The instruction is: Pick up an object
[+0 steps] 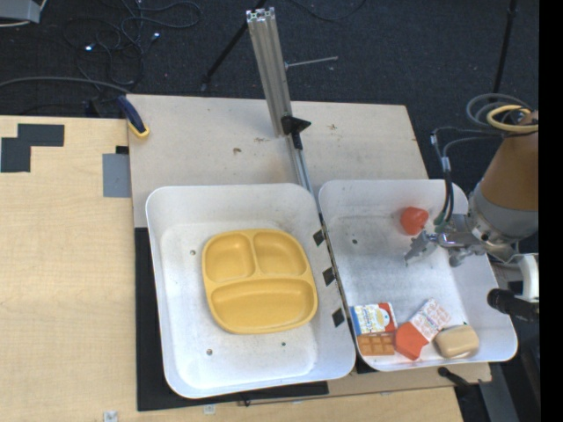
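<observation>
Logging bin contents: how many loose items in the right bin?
5. A red ball near the gripper at the far side; a picture card, waffle, red block and tan block along the near edge. The arm may hide more.

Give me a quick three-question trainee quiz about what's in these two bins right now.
1. True or false: the yellow divided plate lies in the same bin as the red ball.
2. Multiple choice: the end effector is over which bin? A) the left bin B) the right bin C) neither
3. Short answer: in which part of the right bin do the tan block, the orange block and the small picture cards lie?

Key
1. False: the plate is in the left bin, the ball in the right bin.
2. B
3. Along the near edge, toward the near right corner.
</observation>
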You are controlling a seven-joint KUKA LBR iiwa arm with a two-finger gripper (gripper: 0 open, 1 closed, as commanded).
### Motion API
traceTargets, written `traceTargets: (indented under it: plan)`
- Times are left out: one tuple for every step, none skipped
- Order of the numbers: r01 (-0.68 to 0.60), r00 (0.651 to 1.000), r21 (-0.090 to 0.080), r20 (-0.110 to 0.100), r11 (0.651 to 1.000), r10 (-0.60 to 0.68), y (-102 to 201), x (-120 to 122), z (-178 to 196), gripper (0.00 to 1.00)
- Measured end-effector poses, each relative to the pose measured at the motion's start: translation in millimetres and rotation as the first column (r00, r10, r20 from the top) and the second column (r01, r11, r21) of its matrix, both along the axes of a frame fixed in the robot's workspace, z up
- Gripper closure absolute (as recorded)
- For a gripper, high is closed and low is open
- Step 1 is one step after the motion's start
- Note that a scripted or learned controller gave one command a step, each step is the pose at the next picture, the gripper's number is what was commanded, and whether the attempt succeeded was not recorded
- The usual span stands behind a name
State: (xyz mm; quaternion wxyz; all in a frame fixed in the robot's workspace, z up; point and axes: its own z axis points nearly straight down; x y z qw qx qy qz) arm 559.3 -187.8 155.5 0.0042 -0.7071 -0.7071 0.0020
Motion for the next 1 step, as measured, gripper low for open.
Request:
traceTargets:
  plan:
    - [0.001,1.0,-0.001,0.002,1.0,-0.001,-3.8,8.0,-52.7,0.0]
